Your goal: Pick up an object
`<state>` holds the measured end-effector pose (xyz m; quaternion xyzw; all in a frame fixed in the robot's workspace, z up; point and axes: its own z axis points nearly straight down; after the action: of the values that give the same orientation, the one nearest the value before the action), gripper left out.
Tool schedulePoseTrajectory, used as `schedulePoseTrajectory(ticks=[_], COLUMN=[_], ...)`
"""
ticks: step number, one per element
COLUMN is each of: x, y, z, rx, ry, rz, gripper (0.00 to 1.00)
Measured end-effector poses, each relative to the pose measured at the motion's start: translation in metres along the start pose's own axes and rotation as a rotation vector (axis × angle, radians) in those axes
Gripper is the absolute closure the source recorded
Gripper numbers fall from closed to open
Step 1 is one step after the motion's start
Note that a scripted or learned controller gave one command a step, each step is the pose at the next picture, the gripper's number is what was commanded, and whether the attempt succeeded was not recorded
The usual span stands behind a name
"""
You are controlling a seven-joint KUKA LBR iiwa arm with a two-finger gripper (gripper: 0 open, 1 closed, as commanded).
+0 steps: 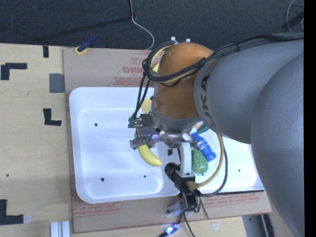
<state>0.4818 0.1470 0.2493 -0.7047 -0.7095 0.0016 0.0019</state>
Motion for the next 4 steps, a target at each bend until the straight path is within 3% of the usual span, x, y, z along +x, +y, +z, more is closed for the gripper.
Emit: schedulePoseTrajectory(ticks=[1,2,3,4], x=[0.092,0.049,0.088,0.086], y=[0.071,-0.004,0.002,0.044], z=[-0.006,0.125,0.087,-0.026], rx=[-0.008,0.017,-0.003,-0.016], ry=[0.002,-0.009,0.000,0.003], rz=[-0.004,0.008,0.002,0.005], gripper=[1.00,1.00,1.00,1.00])
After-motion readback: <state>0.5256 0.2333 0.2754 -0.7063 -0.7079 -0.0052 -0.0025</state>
